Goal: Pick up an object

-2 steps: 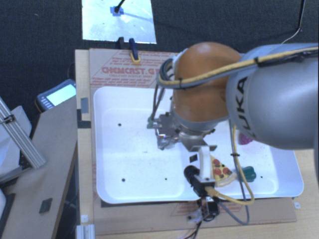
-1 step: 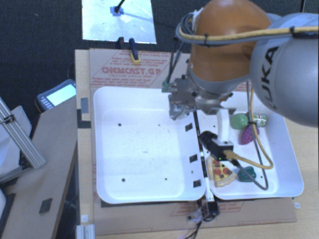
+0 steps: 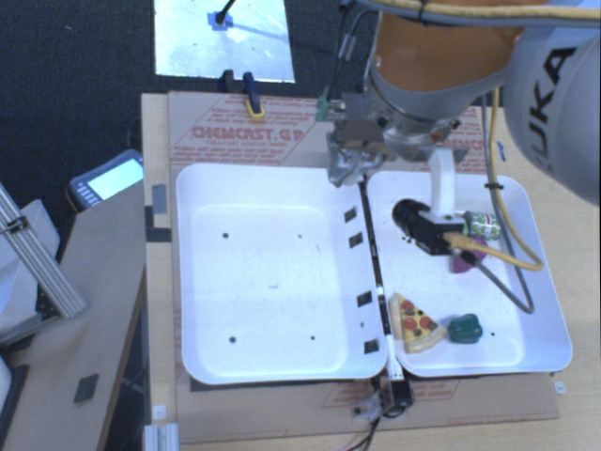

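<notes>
Over the divider [image 3: 374, 263], the end effector [image 3: 350, 167] hangs, its grip impossible to tell.

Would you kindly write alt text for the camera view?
A grey, orange-banded robot arm hangs its gripper over the seam between two shallow white bins. The right bin contains a toy pizza slice, a dark green lump and a purple piece.

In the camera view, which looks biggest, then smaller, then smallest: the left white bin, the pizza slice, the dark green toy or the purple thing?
1. left white bin
2. pizza slice
3. dark green toy
The purple thing is partly hidden, so I cannot rank it.
</notes>
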Robot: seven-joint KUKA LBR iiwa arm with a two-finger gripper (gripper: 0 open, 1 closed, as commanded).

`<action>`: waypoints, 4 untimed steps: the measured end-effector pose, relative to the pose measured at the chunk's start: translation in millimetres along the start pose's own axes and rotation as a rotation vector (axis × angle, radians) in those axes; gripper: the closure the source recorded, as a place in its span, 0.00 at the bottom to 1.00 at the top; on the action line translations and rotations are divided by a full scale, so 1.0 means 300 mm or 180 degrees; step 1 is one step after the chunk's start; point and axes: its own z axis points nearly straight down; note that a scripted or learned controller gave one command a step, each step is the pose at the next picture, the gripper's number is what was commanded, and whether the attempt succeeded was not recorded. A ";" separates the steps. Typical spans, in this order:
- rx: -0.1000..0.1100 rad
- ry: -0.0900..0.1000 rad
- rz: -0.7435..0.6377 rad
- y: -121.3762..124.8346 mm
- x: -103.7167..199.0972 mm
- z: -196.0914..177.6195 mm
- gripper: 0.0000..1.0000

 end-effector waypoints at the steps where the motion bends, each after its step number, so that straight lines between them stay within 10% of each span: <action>1: 0.0003 0.0002 -0.0001 -0.083 -0.015 -0.254 1.00; 2: 0.0015 -0.0001 -0.0011 0.097 0.155 -0.345 1.00; 3: 0.0021 0.0002 -0.0018 -0.048 0.292 -0.433 1.00; 4: 0.0027 -0.0005 -0.0002 -0.041 0.283 -0.427 0.00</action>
